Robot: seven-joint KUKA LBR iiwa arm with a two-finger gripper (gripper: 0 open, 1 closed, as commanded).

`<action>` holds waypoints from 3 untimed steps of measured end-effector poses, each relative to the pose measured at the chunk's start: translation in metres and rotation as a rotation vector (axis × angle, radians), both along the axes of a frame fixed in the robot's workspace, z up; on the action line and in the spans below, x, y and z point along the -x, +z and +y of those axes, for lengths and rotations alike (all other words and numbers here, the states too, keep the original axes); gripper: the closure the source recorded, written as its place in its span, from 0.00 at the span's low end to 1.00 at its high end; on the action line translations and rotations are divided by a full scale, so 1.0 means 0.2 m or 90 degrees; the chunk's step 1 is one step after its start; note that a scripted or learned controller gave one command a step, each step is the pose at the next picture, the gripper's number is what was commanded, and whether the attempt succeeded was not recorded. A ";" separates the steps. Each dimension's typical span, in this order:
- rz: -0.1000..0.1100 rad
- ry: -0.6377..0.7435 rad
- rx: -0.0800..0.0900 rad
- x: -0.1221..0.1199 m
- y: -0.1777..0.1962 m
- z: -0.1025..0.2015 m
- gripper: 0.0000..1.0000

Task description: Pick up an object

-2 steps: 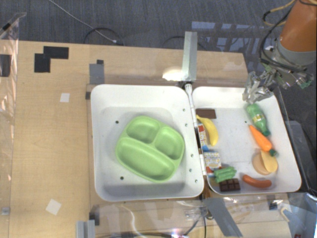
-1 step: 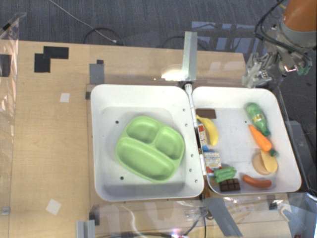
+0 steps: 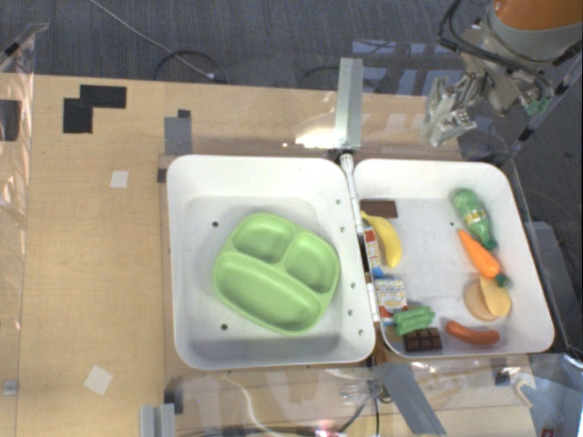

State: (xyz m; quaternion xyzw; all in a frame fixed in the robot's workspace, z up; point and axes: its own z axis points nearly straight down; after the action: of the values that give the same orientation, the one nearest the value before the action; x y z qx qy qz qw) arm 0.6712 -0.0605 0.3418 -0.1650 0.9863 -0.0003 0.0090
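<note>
Right now my gripper (image 3: 448,115) hangs above the bench past the far rim of the right bin (image 3: 428,164), with nothing between its fingers; whether they are spread wide or narrow I cannot tell. I judge I am parked high so the camera sees both bins before I choose.

Everything I could pick lies in the right bin: a banana (image 3: 386,238) against the wall by the divider, a green bottle (image 3: 474,215) and a carrot (image 3: 480,254) end to end near the right wall, a sausage (image 3: 472,334) and a chocolate bar (image 3: 422,340) along the near edge. The crowded near corner would likely be awkward; the carrot sits more openly.

The left bin (image 3: 191,189) holds a green tray (image 3: 276,273), tilted.

Both bins rest on a pale wooden bench (image 3: 82,244) marked with black tape (image 3: 93,105); beyond it, dark carpet (image 3: 228,16) with a cable.
</note>
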 end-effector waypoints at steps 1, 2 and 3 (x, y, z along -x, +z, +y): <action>0.006 -0.001 -0.001 0.01 -0.17 0.24 1.00; 0.006 0.135 0.003 0.01 -0.41 -0.06 1.00; 0.004 0.123 0.001 0.00 -0.39 0.26 1.00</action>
State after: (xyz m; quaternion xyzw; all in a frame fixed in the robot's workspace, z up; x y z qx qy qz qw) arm 0.6705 -0.0091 0.2646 -0.2591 0.9658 0.0007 0.0057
